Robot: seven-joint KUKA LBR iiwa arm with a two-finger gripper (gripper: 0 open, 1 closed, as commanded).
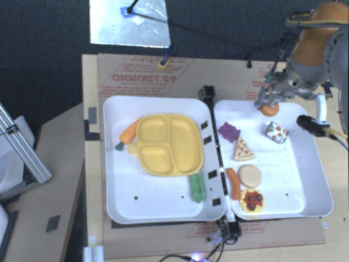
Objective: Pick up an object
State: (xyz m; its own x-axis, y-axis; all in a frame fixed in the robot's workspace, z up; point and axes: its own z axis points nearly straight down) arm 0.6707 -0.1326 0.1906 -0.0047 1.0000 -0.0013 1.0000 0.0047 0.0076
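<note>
My gripper [266,99] hangs at the far edge of the right bin [311,201], directly over a small orange round object [269,111] that touches or sits just below it. In the same bin lie a purple grape bunch [229,131], a pizza slice [243,149], a red-and-white patterned cube [276,131], a red sausage [233,183], a beige round bun [250,175] and a small tart with red topping [252,200].
The left bin [117,201] holds a yellow divided plate [166,144], a carrot [128,131] at its left and a green vegetable [197,188] at its near side. A black divider [214,141] separates the bins. A silver sheet [130,14] lies beyond the bench.
</note>
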